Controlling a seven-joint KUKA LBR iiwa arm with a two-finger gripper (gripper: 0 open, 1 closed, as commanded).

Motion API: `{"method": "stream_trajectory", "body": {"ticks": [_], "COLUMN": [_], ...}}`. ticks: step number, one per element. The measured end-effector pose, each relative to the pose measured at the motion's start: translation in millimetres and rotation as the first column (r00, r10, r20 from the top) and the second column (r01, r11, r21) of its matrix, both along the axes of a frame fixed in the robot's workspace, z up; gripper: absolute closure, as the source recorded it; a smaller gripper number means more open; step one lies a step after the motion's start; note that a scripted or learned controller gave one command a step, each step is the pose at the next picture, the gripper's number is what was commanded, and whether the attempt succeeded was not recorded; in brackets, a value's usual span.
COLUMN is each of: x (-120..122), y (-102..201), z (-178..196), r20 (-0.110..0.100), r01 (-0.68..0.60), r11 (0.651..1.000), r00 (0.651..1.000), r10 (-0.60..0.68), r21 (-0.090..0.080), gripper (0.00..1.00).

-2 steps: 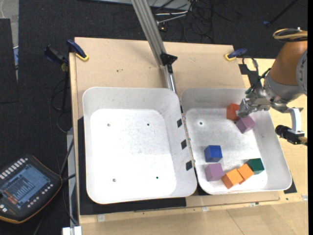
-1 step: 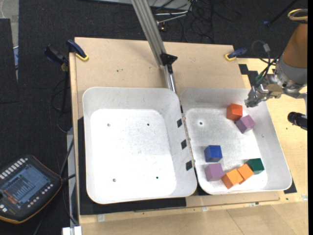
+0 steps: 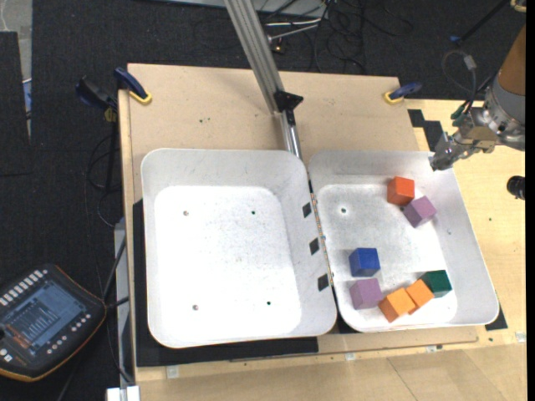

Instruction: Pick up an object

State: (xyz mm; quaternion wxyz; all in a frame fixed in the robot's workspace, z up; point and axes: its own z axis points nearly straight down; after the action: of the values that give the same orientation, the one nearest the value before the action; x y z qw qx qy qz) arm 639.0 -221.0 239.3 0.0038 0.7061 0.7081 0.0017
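Wooden table (image 3: 351,107) with two white bins, arm at right.
No writing is readable; the tool (image 3: 440,159) hovers over the right bin's (image 3: 468,249) rim, its state unclear, arm cut off.

Nothing legible; the teach pendant (image 3: 42,322) screen is too blurred.

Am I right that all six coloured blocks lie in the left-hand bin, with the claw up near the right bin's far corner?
Not quite: the camera view shows the blocks, among them the blue block and green block, in the right bin, not the left bin. The claw is indeed near the right bin's far corner.
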Motion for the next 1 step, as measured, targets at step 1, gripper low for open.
{"method": "stream_trajectory", "body": {"ticks": [1], "x": [1.1], "y": [-0.1], "z": [16.7], "r20": [-0.003], "r01": [0.000], "r11": [1.000], "r00": [1.000], "r10": [0.000], "r21": [0.001], "gripper": [1.00]}}
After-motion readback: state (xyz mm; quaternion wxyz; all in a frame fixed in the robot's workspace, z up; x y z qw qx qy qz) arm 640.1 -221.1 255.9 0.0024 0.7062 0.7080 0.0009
